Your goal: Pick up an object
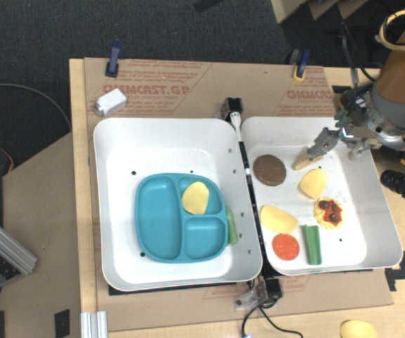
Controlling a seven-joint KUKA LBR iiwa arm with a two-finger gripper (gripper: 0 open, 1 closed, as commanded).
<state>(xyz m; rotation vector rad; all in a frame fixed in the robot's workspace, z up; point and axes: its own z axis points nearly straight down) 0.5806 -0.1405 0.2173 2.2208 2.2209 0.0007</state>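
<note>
From my remote station I saw the grey arm with its orange band (401, 72) reaching in from the right, its wrist bent down over the upper part of the right bin. The two-finger gripper (320, 146) hung tilted toward the bin floor, its grey fingers (323, 144) pointing left and down; I could not tell whether they were parted or closed, and nothing showed between them.

The bench was a pale wooden board (188, 83) with red printed lettering, clamped at the back by two blue clips (113, 53). A small white block (110, 102) lay on the board near the left bin's corner. Dark carpet (82, 13) surrounded the bench.

The shallow white left bin (117, 153) held a teal divided plastic tray (177, 218), with a yellow oval piece (196, 198) in its upper right compartment.

The shallow white right bin (371, 210) held the loose objects: a brown round disc (268, 170), a tan stick (302, 163) just below the gripper, a yellow rounded lump (313, 183), a yellow pastry with red berries (329, 213), a yellow oblong piece (279, 219), a red-orange disc (285, 246) and a green stick (312, 245).
</note>
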